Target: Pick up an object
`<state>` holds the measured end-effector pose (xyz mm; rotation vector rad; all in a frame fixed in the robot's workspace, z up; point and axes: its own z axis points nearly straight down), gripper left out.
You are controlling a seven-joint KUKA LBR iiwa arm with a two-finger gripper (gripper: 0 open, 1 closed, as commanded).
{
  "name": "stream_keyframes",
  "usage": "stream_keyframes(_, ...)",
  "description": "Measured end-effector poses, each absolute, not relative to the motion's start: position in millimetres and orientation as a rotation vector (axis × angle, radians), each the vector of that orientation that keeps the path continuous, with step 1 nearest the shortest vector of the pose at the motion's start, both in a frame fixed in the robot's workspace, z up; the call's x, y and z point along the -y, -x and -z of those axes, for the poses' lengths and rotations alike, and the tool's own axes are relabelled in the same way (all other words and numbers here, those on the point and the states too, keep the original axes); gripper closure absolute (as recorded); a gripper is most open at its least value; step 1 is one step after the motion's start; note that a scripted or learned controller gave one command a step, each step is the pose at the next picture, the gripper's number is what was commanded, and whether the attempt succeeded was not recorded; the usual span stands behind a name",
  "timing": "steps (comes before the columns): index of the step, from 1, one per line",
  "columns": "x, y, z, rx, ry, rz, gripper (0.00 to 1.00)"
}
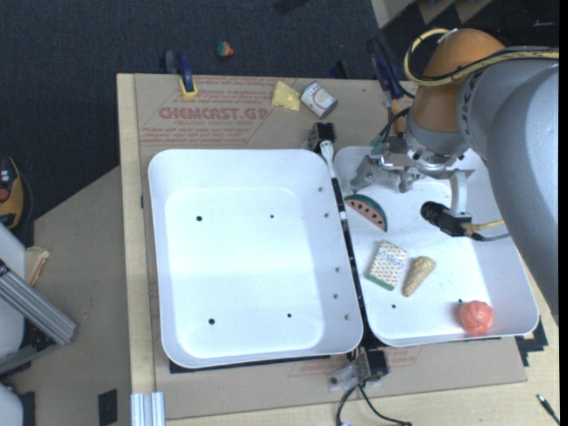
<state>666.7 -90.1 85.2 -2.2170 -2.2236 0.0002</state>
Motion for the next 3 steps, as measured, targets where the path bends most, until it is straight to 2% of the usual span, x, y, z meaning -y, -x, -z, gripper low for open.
stream_keyframes(1,92,-667.2,-96,2.224,2.22,0.001,1.0)
stream_keyframes(2,-9,-668.4,-206,2.237,2.215,0.015,1.0)
stream_keyframes(3,-51,-668.4,-371,2.238,2.224,0.028,1.0)
